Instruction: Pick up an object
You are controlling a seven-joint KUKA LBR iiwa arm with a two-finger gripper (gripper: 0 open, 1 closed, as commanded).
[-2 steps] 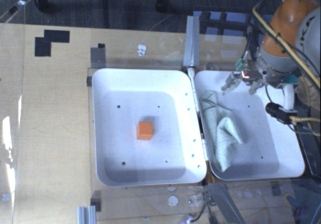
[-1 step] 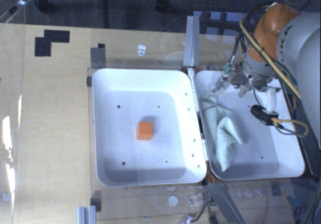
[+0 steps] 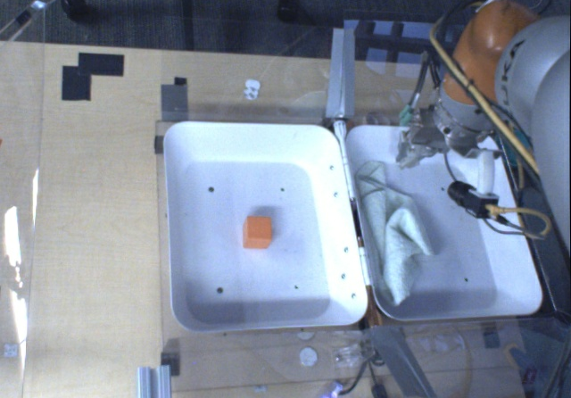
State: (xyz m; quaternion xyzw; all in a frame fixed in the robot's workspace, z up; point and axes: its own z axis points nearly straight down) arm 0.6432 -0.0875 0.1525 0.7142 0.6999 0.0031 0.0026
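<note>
Nearest to us, on the pale wooden bench, we see two shallow white bins side by side: the left bin carries a small orange cube near its middle, and the right bin carries a crumpled whitish-grey cloth lying along its left side. Farther off, over the far part of the right bin, we see the grey arm with its orange band reaching in from the right, its claw hanging above the bin floor, just beyond the cloth's far end and well apart from the cube. We cannot tell whether the claw is released or clenched, and we see nothing between its tips.
</note>
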